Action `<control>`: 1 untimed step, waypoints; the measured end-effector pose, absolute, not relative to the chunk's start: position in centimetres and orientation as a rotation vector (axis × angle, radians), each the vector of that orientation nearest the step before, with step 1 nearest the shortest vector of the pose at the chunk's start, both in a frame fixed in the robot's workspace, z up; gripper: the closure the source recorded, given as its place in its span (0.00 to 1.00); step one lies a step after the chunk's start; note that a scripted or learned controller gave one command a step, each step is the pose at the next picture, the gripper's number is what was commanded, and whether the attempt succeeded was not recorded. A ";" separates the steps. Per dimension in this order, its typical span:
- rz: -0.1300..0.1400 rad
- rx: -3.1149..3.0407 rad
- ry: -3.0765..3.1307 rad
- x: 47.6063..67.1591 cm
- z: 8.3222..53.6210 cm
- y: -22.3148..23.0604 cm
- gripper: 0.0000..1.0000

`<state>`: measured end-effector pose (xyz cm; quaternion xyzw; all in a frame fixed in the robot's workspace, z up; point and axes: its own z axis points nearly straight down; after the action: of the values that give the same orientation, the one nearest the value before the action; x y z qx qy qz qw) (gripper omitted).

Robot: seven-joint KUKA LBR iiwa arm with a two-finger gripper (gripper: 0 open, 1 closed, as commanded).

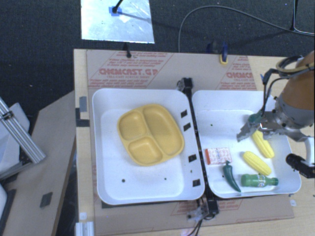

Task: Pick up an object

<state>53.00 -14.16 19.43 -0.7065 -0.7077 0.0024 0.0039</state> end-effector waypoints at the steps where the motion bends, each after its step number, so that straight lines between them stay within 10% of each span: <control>1: -0.001 -2.217 -2.226 53.3 19.9 -14.1 0.00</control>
<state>53.26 -14.15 19.92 -0.7057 -0.7085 -0.0005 -0.0003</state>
